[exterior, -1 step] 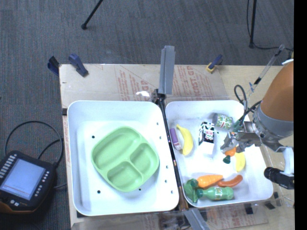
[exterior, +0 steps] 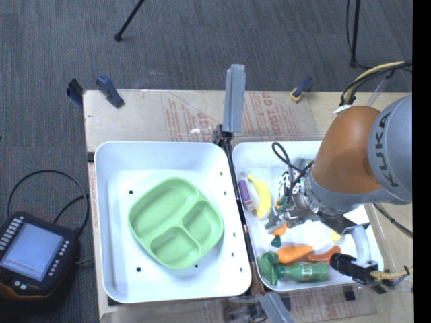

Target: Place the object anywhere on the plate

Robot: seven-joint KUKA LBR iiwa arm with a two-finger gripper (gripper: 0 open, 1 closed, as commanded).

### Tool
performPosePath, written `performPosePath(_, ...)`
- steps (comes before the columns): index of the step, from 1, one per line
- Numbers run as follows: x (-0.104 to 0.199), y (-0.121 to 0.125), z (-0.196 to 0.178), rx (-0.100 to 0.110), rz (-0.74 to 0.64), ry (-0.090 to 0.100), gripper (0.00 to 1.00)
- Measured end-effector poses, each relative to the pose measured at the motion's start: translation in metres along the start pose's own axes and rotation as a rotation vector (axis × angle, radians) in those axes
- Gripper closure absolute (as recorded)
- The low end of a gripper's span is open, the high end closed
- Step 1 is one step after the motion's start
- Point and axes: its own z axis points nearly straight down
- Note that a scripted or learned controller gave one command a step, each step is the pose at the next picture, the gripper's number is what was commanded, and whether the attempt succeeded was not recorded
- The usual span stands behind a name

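Green bottle (exterior: 296, 272) and carrot (exterior: 296, 253): right bin (exterior: 256, 155), near edge. Banana (exterior: 260, 194): same bin, left. Gripper (exterior: 279, 224): low above carrot, finger state indiscernible. Green divided plate (exterior: 176, 222): left bin (exterior: 111, 180).

a: how's the light?
b: even and fairly bright, from overhead. the white bins (exterior: 108, 180) come close to washing out, and the dark carpet (exterior: 40, 59) stays dim.
a: shadows? sharpness?
b: soft shadow under the arm (exterior: 363, 157). the picture is slightly soft and grainy, and small items blur together.
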Motion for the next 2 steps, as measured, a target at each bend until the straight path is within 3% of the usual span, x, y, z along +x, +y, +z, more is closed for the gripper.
performPosePath(1,0.1124,0.0396,0.0002,0.001,0.220,-0.002,1.00)
performPosePath(2,0.1123,0.0396,0.0000,0.001,0.220,-0.002,0.00)
